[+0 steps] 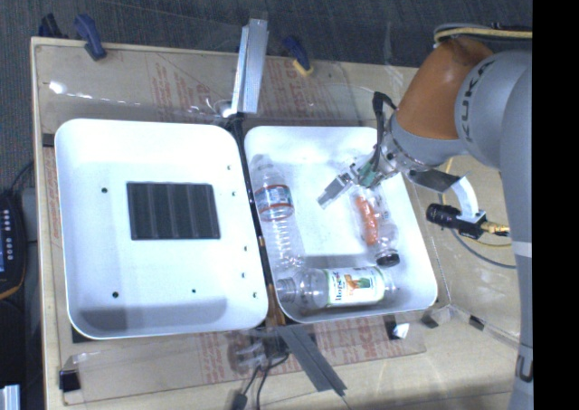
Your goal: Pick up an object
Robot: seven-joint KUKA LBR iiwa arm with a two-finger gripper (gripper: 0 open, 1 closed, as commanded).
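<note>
Tool [348,180] hovers over the right bin [412,259], fingers spread and gripping nothing, just above the orange-filled bottle [372,221].

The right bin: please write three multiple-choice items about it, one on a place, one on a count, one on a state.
1. Where does the bottle with the orange label lie in the right bin?
A. along the near wall
B. along the far wall
C. at the centre

2. How many bottles lie in this bin?
A. one
B. three
C. five

3. How is the clear water bottle posed?
A. standing upright
B. lying on its side
C. held by the end effector

Answers: 1 A, it rests along the bin's near edge. 2 B, the third, with orange contents, lies at the right side. 3 B, it lies along the left wall.
</note>
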